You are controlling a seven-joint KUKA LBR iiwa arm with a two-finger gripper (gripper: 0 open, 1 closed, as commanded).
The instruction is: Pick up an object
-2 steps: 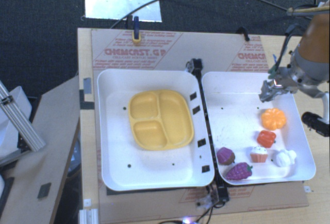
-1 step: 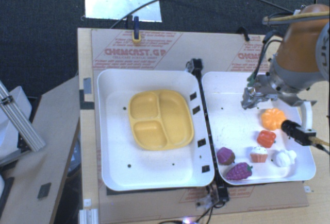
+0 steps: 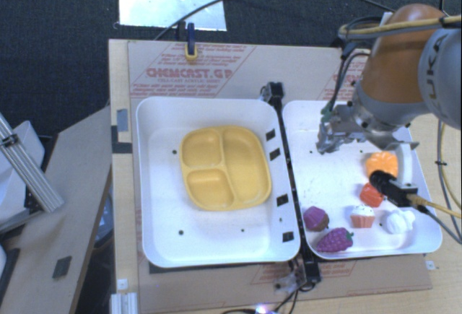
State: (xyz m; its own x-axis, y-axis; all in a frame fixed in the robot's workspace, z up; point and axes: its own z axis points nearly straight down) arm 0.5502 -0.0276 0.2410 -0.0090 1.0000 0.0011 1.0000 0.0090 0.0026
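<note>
The grey arm, orange-banded above the wrist, reaches in from the right; its gripper hangs over the upper bare floor of the right bin. Whether the fingers are apart or together cannot be told. Below and to the right of the gripper lie small toys: an orange pumpkin, a red piece, a glossy cupcake, a white piece, a purple plum and knobbly purple grapes. To the gripper's left, the left bin holds a yellow three-part plastic plate. Both bins sit on a cardboard-covered bench over dark carpet.
</note>
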